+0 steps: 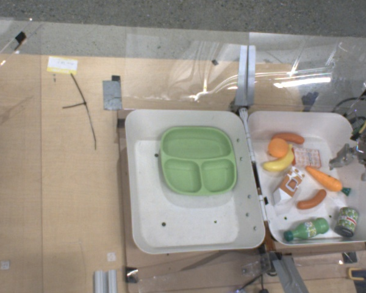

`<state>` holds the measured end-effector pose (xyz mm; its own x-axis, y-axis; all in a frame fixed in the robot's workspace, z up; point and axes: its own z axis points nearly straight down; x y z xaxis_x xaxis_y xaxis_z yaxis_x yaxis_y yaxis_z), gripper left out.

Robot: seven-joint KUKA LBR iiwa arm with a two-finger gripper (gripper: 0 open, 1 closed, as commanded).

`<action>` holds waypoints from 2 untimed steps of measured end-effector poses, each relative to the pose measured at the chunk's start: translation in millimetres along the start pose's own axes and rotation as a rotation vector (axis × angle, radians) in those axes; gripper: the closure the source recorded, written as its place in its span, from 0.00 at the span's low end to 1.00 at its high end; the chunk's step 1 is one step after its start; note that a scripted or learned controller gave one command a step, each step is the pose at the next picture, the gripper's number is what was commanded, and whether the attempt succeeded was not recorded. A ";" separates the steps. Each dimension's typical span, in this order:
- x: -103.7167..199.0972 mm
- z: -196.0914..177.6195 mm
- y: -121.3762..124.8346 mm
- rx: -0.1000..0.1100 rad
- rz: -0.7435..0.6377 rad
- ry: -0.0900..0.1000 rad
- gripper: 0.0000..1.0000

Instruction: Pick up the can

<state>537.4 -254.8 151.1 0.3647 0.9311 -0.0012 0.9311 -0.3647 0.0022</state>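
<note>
The can (348,220), green with a red label, lies in the near right corner of the right bin (329,124). A green bottle (307,229) lies just to its left. A grey part of my gripper (345,157) reaches in at the bin's right edge, above the carrot (325,179) and well back from the can. Nothing shows held in it.
The right bin also holds an orange (279,147), a banana (280,162), two sausages (287,138), a small carton (290,184) and a packet (307,157). A green divided plate (199,160) rests in the left bin (189,231). Cables hang at the far right.
</note>
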 end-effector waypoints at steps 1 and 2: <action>20.3 28.3 -37.5 0.002 0.553 0.002 0.00; 4.5 -1.0 -46.2 0.001 0.947 0.001 0.00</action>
<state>496.1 -233.8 152.0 0.9687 0.2480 0.0012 0.2480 -0.9688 0.0011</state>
